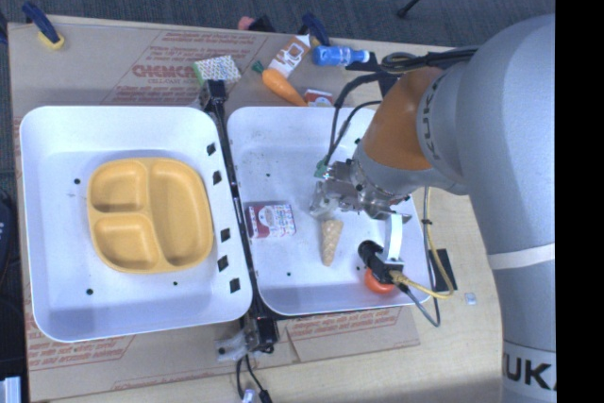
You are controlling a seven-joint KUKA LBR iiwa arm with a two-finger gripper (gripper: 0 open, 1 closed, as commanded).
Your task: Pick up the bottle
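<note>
Grey arm with orange band reaching in from the right, wrist bent down over the right bin (283, 142). Gripper (332, 201) low over the bin's middle, just above the wide end of a tan cone (329, 242); open or closed not readable from this angle, nothing seen held. Small red-and-white packet (271, 221) flat on the bin floor left of the cone, apart from it. Red-orange round object (381, 282) near the bin's lower right corner, partly under a black cable piece. Blue bottle (334, 57) lying on its side outside both bins, on the bench past the right bin's far edge, well apart from the gripper. Beside it to the left an orange-and-white container (289, 58), then an orange carrot (281, 87) close to the bin rim. Left bin (38, 203) holding a yellow divided plate (151, 212).
</note>
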